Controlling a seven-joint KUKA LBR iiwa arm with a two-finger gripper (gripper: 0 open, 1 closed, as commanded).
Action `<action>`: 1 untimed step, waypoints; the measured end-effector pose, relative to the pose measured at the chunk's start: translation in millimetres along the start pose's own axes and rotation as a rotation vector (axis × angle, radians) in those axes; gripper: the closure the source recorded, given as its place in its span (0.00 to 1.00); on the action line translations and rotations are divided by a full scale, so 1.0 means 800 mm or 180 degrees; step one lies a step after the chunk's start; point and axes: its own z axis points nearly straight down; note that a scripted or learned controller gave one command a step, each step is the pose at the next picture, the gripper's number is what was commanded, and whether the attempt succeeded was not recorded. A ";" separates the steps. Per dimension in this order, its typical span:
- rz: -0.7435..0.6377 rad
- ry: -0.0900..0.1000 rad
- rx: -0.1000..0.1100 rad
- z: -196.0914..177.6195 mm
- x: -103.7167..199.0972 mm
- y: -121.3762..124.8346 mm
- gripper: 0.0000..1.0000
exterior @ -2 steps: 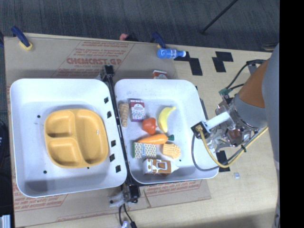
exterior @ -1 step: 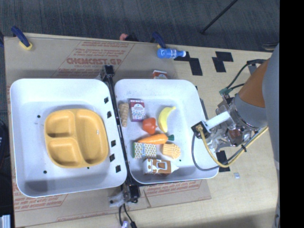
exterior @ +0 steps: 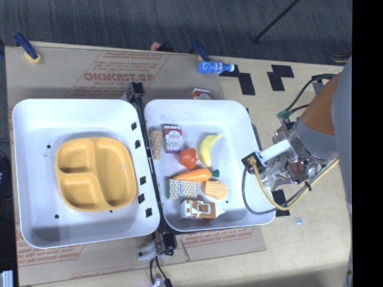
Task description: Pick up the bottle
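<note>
A small white bottle-like item with a brown label [exterior: 200, 209] lies on its side near the front edge of the right bin [exterior: 239, 115]. The gripper [exterior: 280, 173] hangs beyond that bin's right wall, to the right of the bottle and a little farther back. It is well apart from the bottle, with cables looped around it. Nothing shows in its grasp.
Around the bottle lie a waffle [exterior: 216, 189], a patterned cracker [exterior: 182, 188], a carrot [exterior: 192, 175], a tomato [exterior: 188, 157], a banana [exterior: 207, 148] and a red box [exterior: 173, 139]. The left bin holds a yellow divided plate [exterior: 96, 173]. A blue clamp [exterior: 212, 67] sits behind the bins.
</note>
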 end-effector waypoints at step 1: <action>-0.0001 0.0001 0.0000 -0.003 0.000 0.000 1.00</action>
